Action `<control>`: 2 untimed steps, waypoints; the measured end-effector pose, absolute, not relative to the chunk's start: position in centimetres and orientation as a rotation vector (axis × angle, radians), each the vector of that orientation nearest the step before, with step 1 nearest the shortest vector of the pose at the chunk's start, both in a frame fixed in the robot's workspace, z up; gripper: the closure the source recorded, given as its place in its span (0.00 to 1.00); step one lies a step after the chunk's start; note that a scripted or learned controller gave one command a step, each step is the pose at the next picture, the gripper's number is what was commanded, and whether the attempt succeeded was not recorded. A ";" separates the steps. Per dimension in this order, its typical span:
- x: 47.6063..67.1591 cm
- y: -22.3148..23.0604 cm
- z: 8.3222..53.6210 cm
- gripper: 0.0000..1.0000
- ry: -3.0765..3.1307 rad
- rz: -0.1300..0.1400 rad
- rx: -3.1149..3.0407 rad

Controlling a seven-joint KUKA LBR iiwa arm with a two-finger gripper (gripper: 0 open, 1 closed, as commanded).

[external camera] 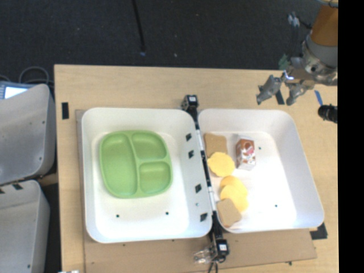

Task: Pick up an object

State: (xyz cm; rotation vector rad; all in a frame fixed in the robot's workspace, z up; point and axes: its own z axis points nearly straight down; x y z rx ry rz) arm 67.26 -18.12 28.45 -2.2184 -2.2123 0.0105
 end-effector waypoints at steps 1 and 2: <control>67.4 -18.1 29.3 0.00 -2.225 0.000 -2.222; 67.0 -18.4 25.0 0.00 -2.219 0.004 -2.224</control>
